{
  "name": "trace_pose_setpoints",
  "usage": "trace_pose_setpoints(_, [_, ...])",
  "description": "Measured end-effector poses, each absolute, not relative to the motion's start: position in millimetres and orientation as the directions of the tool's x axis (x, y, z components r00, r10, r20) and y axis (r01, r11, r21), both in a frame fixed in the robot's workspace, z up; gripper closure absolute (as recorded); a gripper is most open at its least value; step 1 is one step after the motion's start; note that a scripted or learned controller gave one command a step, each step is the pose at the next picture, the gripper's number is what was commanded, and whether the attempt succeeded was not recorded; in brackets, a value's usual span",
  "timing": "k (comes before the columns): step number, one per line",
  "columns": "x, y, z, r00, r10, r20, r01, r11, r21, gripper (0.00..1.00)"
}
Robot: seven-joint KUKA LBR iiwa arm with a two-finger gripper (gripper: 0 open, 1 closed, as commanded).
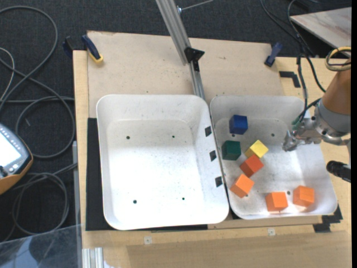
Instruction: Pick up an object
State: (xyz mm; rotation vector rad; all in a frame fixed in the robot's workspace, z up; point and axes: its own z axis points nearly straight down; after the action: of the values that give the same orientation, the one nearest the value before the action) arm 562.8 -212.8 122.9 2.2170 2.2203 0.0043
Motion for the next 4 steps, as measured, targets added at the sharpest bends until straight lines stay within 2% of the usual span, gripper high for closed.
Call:
trace_pose_setpoints(1, [569.2, -214.3, 187.1, -0.002, 1.000, -0.003, 1.000, 0.002, 0.009, 1.00])
trace_pose_setpoints(2, [562.8, -212.5, 235.8, -0.002, 1.000, -0.002, 1.000, 0.002, 0.007, 1.00])
trace_pose_setpoints(3, [564.1, -212.5, 262.6, -0.002, 1.000, -0.002, 1.000, 0.002, 0.005, 1.00])
trace_pose_setpoints(4, [563.9, -155.8, 252.6, -0.006, 1.000, 0.003, 1.000, 0.006, 0.000, 1.00])
